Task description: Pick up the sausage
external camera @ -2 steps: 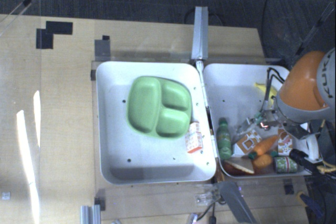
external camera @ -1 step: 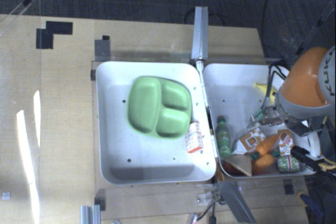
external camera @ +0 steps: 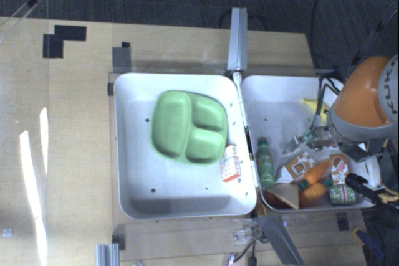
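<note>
In the camera view, the sausage (external camera: 319, 170) looks to be the orange-brown piece lying slantwise among the clutter at the right bin's (external camera: 274, 103) near edge, beside a green bottle (external camera: 265, 162). The pincer (external camera: 310, 139) hovers just above it; whether it is spread, I cannot tell. Likely light, smooth and round, best pinched across its middle.

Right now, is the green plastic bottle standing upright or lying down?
Lying down: the green plastic bottle rests lengthwise on the right white bin's floor.
</note>
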Motion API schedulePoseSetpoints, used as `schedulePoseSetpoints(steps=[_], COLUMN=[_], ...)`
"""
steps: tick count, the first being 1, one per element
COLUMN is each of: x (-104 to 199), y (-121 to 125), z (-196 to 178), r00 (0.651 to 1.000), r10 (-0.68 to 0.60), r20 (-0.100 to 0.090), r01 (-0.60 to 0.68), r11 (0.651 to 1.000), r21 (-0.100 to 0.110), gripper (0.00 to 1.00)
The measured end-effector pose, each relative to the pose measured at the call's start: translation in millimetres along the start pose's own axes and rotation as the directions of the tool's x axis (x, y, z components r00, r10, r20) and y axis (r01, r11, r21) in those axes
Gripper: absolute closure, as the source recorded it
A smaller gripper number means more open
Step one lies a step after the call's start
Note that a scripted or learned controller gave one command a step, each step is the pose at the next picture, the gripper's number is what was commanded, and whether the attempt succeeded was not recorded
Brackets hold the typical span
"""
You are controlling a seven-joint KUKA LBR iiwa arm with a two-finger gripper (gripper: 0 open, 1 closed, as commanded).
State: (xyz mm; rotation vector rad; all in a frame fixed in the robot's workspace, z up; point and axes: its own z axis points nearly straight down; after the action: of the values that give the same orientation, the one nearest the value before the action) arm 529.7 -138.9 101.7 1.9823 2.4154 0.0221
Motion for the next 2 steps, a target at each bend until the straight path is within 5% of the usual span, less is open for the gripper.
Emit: schedulePoseSetpoints(steps=[1, 2], x=[-39.4, -16.4], y=[13.3, -17.6], z=[13.6, 11.9], r00=[1.000, 0.999], r10=[-0.002, -0.032], r20=[-0.001, 0.001], r01=[0.002, 0.032], r11=[1.000, 0.999], r21=[0.011, 0.007], gripper=[0.00, 0.00])
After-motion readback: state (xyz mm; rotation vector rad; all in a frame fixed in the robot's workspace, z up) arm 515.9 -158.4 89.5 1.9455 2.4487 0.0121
